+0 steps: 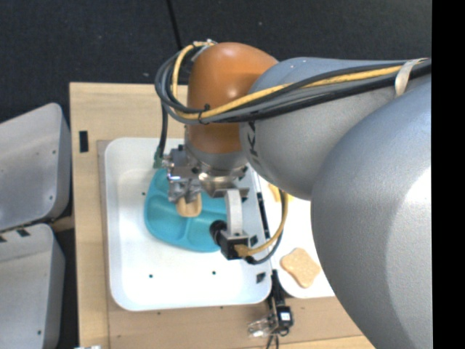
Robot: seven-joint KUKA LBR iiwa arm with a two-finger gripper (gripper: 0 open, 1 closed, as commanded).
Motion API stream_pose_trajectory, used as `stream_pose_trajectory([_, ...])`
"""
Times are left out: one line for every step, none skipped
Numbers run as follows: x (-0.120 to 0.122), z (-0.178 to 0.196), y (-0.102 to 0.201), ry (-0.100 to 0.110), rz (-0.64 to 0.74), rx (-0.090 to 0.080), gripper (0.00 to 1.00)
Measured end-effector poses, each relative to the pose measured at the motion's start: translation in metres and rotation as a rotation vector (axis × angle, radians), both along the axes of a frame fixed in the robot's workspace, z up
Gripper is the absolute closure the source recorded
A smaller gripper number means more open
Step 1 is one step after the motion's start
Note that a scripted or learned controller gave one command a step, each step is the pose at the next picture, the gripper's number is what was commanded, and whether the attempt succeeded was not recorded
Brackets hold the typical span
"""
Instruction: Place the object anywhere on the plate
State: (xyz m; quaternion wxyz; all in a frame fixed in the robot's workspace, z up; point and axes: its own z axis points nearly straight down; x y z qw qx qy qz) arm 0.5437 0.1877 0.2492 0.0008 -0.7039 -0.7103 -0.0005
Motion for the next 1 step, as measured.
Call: stream_pose_trajectory([0.0011,-0.0001,-0.004,0.0,-0.006,-0.002,0.0])
